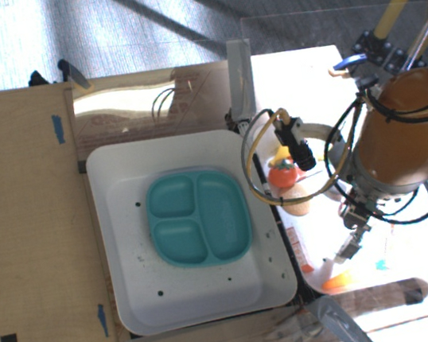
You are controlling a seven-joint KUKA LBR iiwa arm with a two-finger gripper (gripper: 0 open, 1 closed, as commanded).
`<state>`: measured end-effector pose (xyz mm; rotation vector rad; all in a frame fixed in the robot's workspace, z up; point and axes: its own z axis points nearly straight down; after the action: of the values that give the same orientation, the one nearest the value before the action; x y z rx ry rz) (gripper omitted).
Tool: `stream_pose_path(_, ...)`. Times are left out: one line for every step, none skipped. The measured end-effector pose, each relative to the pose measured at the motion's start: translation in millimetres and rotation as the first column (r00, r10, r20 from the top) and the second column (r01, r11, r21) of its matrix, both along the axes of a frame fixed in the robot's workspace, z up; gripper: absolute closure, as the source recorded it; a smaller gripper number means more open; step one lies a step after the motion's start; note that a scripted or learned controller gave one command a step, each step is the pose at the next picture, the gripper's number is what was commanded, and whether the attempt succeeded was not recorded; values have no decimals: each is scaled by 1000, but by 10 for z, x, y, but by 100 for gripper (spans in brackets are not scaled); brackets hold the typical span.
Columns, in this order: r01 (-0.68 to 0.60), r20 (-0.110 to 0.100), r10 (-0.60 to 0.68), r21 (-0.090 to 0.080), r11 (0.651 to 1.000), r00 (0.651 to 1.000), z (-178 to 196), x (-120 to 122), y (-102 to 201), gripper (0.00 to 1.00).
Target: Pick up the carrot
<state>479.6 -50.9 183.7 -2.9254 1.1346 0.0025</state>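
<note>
The carrot (337, 281) is a small orange shape lying near the front edge of the right bin (296, 80), which is washed out by bright light. My gripper (349, 249) hangs just above and to the right of the carrot, with its tip pointing down-left toward it. It is close to the carrot, but glare hides whether the two touch. I see nothing held in the gripper. The arm's orange band (408, 127) is above the bin's right half.
A teal divided plate (199, 217) lies in the left bin (111, 182). A red tomato-like item (283, 175) with a yellow piece (282, 152) behind it sits at the right bin's left side, under looping cables (256, 159). A small red bit (308, 269) lies left of the carrot.
</note>
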Motion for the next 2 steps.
stream_pose_path(3, 2, -3, 4, 1000, 1000, 100, 15, 25, 100)
stream_pose_path(199, 2, -199, 1, 980, 980, 506, 158, 229, 100)
